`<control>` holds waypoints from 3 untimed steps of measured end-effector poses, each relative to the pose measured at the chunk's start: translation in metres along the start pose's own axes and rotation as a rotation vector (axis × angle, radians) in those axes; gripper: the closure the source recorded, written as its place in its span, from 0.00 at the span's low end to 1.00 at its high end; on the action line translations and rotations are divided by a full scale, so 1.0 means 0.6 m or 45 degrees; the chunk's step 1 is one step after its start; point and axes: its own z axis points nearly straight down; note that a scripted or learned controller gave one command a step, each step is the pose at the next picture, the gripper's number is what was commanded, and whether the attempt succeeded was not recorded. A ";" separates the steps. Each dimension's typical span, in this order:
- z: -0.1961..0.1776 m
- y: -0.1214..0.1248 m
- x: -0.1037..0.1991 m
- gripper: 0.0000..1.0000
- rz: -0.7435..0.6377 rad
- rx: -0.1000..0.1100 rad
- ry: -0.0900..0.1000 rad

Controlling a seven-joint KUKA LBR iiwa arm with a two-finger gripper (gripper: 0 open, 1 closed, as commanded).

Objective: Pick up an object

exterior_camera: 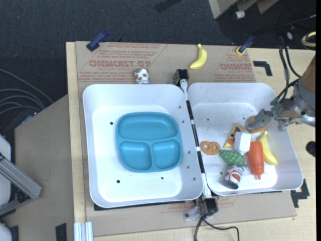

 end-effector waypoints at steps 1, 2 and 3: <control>0.213 0.133 -0.065 0.00 -0.004 -0.003 0.004; 0.196 0.133 -0.068 1.00 -0.003 -0.004 0.000; -0.041 -0.002 0.001 1.00 -0.001 -0.004 -0.001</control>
